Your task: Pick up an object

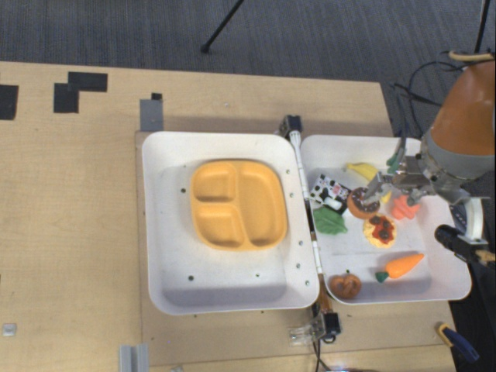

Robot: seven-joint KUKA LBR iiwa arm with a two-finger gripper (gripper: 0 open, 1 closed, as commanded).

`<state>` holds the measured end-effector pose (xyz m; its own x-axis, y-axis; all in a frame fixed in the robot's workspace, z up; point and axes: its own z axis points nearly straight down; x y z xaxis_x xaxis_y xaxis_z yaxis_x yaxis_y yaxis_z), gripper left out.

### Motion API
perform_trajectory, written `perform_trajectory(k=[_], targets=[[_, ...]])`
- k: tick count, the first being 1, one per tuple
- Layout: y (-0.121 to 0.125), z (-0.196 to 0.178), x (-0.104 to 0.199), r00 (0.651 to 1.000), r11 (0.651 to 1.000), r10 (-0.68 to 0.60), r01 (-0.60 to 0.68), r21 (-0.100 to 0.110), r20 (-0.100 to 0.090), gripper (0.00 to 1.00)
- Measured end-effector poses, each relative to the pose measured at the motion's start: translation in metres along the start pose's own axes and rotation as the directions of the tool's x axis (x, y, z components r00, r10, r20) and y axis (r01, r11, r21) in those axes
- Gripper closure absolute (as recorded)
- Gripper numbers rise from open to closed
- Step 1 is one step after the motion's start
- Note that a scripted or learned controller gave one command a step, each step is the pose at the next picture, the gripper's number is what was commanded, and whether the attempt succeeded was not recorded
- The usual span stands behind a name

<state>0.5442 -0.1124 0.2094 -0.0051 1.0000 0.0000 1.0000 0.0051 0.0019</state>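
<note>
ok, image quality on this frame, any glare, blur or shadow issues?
Camera view: even, soft light, no hard glare on the white bins; faint shadow inside the left bin's rim; yellow tray crisp; small toys under the gripper are low-res and hard to resolve; arm cropped at the right edge.

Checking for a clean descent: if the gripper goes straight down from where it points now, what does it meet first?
Probably the small round brown ring-shaped toy, which lies right at the gripper tips in the right white bin. Height above it is unclear from this slanted view.
</note>
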Motion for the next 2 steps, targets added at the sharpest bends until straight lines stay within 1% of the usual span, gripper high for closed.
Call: perform_trajectory(k=[1, 2], targets=[[0.082, 0.063, -0.019, 0.992, 0.992, 0.128, -0.128, 0.002, 0.0, 0.0], [0.085, 0.074, -0.02, 0.999, 0.999, 0.054, -0.054, -0.002, 0.001, 0.0]])
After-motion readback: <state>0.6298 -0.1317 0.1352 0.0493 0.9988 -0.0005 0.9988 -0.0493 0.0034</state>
